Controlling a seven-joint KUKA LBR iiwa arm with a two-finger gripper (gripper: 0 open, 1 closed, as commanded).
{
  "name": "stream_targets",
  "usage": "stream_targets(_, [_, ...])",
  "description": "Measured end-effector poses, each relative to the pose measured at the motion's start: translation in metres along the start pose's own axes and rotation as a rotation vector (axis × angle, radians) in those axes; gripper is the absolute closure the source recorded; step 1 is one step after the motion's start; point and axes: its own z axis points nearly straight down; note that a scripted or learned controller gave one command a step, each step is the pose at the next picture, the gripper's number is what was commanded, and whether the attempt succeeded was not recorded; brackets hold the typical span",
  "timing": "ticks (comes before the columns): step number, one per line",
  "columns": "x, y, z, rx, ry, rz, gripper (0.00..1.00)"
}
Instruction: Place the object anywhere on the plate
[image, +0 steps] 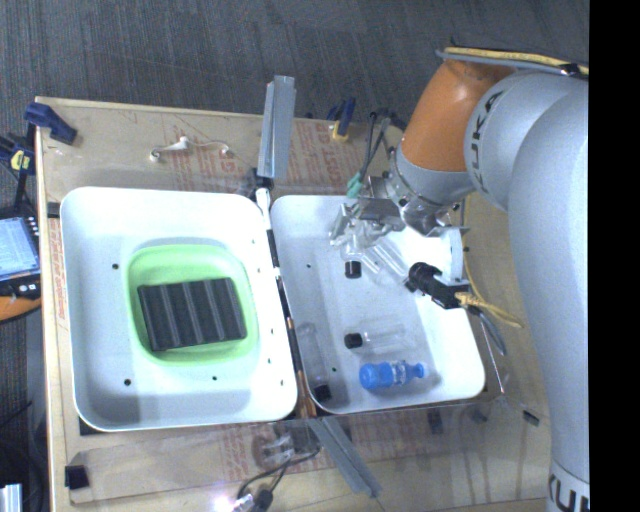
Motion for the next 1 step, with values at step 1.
stream_targets(1, [-0.0001, -0.0001, 0.0005, 0.001, 0.000, 0.000, 0.00])
